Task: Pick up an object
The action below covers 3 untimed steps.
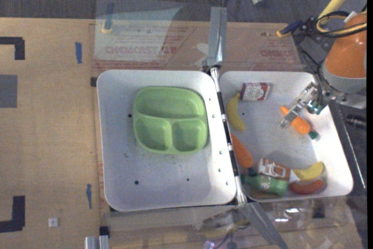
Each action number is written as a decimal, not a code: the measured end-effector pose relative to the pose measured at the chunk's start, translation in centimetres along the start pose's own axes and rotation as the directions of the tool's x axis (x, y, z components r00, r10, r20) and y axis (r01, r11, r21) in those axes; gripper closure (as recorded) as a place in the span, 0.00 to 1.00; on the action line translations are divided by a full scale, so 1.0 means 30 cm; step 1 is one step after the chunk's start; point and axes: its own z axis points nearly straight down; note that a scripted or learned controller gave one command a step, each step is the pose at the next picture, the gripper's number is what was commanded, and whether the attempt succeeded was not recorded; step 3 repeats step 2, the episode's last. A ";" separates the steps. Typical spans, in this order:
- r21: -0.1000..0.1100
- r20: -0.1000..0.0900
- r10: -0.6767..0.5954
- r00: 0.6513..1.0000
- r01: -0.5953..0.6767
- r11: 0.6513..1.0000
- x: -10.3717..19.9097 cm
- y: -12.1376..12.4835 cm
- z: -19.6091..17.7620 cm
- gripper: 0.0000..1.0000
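Observation:
My gripper (294, 111) hangs low over the right part of the right bin (335, 125), reaching in from the arm's orange band at the right edge. Directly under it lies a small orange carrot (301, 125) with a green tip; its other end pokes out on the gripper's far side. The metal of the gripper crosses the carrot's middle. I cannot make out whether the carrot is between the jaws or just beneath them.
The right bin also holds a red-and-white packet (255, 91), a yellow banana (235, 112), an orange carrot (242, 152), a small carton (274, 169), a green bottle (268, 185), a second banana (309, 171) and a red piece (306, 186). A green divided plate (171, 119) sits in the left bin (116, 172).

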 end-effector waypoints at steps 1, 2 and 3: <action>-0.006 0.009 0.002 1.000 -0.002 1.000 -0.009 0.004 -0.045 1.00; -0.001 0.001 0.163 0.987 -0.163 0.987 0.124 0.178 -0.420 1.00; -0.001 0.001 0.163 0.987 -0.163 0.987 0.124 0.178 -0.420 1.00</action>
